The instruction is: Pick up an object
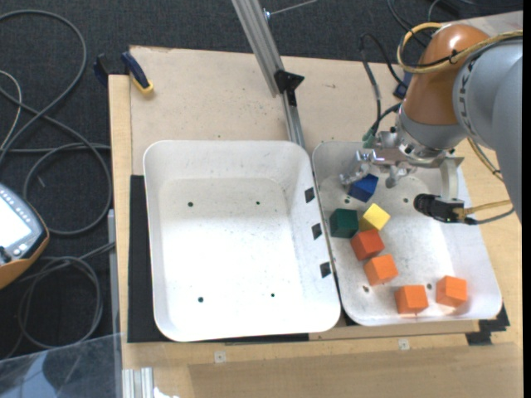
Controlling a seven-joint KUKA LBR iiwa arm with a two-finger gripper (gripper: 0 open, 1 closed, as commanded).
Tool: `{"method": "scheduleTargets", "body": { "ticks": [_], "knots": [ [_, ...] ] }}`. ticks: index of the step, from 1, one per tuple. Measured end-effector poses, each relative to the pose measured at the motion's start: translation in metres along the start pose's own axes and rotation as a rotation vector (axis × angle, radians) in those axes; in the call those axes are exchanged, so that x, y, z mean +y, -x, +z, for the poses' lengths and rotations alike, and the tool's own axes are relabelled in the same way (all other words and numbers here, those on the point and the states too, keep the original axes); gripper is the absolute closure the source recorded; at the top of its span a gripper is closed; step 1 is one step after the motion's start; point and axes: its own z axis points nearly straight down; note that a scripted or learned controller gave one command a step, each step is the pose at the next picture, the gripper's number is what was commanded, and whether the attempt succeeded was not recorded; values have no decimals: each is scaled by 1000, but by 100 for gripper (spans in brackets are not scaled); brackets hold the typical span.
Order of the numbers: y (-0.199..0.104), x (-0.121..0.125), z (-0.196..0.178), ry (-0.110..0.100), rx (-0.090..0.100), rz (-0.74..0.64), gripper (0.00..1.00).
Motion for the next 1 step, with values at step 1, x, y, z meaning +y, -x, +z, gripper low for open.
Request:
{"method": "scheduleTargets", "body": {
  "ticks": [1],
  "knots": [
    [-1,-1,39,2,0,0,0]
  ]
}}
